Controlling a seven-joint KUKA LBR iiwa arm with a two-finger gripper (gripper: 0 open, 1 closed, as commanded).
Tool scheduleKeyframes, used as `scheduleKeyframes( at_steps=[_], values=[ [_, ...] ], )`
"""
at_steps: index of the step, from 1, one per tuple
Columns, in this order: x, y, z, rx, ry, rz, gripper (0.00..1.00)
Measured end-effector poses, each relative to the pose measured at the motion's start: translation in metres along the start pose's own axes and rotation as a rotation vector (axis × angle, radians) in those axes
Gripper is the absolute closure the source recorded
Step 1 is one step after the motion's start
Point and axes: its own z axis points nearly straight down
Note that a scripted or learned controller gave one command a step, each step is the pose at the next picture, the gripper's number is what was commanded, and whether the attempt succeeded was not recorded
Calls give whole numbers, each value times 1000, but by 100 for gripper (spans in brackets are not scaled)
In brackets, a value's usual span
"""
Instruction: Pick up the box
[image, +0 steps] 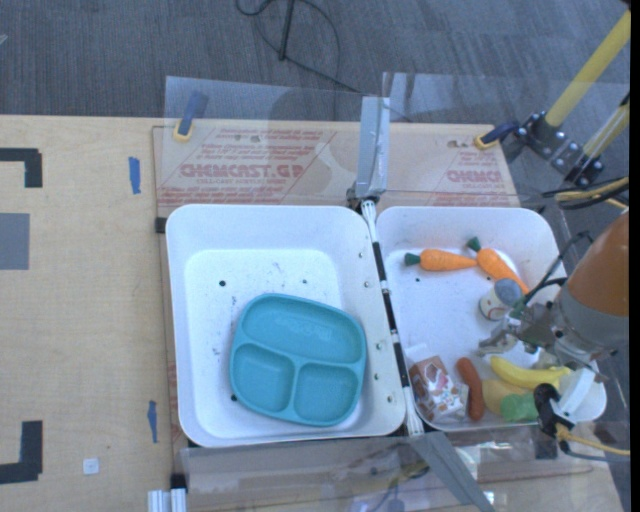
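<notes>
- Gripper (512, 336) hangs over the right side of the right bin (440, 225); its tip is a tangle of grey metal, and whether it is open or closed cannot be told. Nothing is visibly held.
- Just below the gripper lies a yellow banana (524, 373), with a green item (518, 406) beside it toward the near rim.
- The box (437, 388) is small and brownish with a white end and a printed picture on its top face. It lies flat and slightly skewed in the right bin's near-left corner, apart from the gripper.
- The box's left edge sits close against the divider between the bins and its lower edge is near the front wall. A red-brown sausage (472, 388) lies just beside its right edge.
- Bare white floor opens above the box, up to two carrots (447, 261) near the far wall.
- In the left bin (200, 240) rests a teal divided plate (298, 357).
</notes>
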Motion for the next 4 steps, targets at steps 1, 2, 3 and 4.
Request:
scheduleKeyframes(
  at_steps=[1,2,3,4],
  values=[
    [43,48,3,-2,-12,104,0],
    [110,99,4,0,-11,108,0],
    [54,86,3,3,-11,324,0],
    [47,165,-214,4,-12,261,0]
  ],
)
